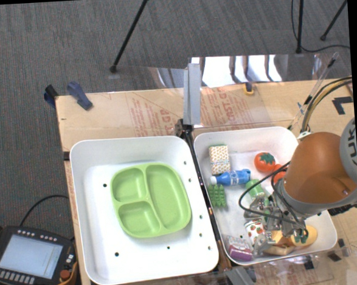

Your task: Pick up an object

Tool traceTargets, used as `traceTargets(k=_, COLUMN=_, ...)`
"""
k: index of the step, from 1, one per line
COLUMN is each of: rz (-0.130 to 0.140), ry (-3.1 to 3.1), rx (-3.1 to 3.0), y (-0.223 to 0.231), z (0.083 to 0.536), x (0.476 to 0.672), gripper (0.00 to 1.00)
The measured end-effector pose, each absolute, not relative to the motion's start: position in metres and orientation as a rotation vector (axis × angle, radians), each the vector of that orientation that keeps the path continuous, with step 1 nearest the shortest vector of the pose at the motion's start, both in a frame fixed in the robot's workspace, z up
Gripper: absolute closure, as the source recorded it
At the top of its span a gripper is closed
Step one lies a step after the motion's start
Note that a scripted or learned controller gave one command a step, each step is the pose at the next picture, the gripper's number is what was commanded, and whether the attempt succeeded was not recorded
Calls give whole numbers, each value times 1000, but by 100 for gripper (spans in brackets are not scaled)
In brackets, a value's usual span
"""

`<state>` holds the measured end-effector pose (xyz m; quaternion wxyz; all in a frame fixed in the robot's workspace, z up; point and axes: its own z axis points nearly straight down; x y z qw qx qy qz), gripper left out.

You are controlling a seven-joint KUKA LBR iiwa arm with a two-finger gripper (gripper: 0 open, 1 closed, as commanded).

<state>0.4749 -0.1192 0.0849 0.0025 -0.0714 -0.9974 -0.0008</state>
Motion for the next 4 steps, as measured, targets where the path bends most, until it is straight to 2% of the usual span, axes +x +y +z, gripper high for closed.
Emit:
traceTargets(k=2, rz=5, ry=-3081, rx=-569, y=-85, z=84, x=600, gripper=0)
traceTargets(k=3, rz=0, ry=-3088, rx=-554, y=-142, z=85, x=516, gripper=0)
traceTargets(k=4, rz=-2, ry=-3092, rx=-557, y=-119, z=86, x=621, gripper=0)
